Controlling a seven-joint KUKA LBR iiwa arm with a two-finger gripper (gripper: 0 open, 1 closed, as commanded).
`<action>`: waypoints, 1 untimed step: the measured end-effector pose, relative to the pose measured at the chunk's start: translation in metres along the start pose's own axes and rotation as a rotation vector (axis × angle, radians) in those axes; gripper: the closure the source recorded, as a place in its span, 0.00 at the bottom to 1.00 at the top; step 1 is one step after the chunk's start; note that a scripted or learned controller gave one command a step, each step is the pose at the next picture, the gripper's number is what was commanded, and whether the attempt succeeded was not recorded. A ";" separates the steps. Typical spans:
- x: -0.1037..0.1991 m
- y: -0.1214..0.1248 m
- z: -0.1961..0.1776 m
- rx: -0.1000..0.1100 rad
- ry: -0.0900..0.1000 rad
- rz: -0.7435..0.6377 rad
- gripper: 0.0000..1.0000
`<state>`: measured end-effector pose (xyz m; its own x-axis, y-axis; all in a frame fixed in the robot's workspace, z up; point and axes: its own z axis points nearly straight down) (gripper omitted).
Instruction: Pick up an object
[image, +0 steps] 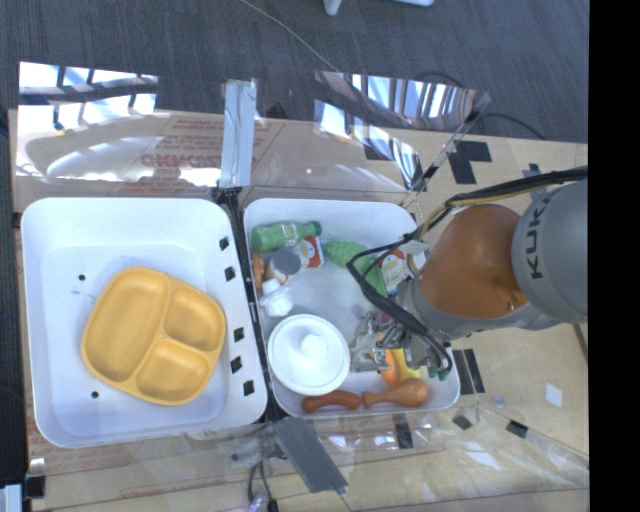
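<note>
The left bin (40, 330) contains one thing, a yellow plate (152, 335) with three compartments, lying flat a little left of the bin's middle.

The right bin (330, 207) is crowded. At its top left a green bottle (283, 236) lies on its side, and just under it there is a small grey and red object (292, 260) that I cannot identify. Below these, near the left wall, sits a small white item (276, 297). A round white bowl (309, 352) stands in the lower left part of the bin. Along the bottom wall lie a brown sausage-like toy (333, 402) and, touching its right end, an orange drumstick-like toy (402, 393). At the top middle there is a green leafy toy (345, 251).

The gripper (395, 345) is low in the right side of this bin, over a small heap of mixed colourful items (392, 362), under the arm's orange band (470, 262). Whether it is grasping anything there, I cannot tell.
</note>
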<state>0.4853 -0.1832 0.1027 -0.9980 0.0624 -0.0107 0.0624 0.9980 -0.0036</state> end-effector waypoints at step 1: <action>-0.016 0.016 0.004 0.010 0.004 0.083 1.00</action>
<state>0.5022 -0.1678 0.0986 -0.9895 0.1445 -0.0079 0.1446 0.9894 -0.0133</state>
